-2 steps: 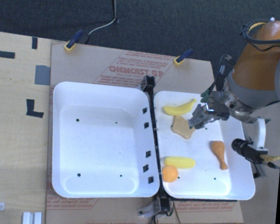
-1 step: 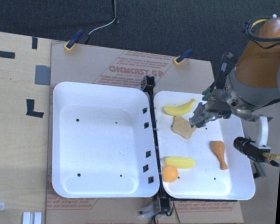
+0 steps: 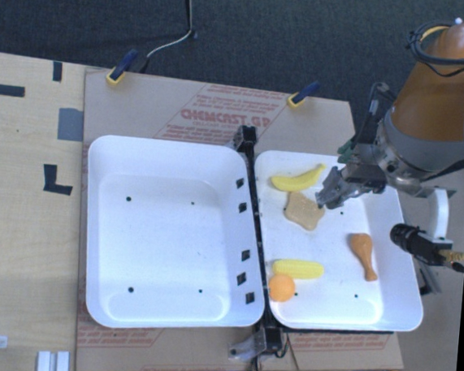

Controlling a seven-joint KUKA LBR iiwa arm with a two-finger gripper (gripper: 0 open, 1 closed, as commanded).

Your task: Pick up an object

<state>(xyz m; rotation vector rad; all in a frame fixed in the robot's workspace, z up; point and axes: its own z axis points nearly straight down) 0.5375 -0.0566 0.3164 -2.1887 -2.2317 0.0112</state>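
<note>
A pale wooden bench carries a brown cardboard sheet with red printing. Two shallow white bins sit on the cardboard, touching along a black clipped seam: the left bin and the right bin. Beyond the cardboard's far edge, two yellow-and-blue clamps grip its corners. Left of the cardboard, black tape marks dot the bench.

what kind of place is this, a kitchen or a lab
Most likely a robot lab bench: a grey-and-orange arm reaches over two white bins clamped on cardboard, and the food, like the banana, looks like plastic toys.
</note>
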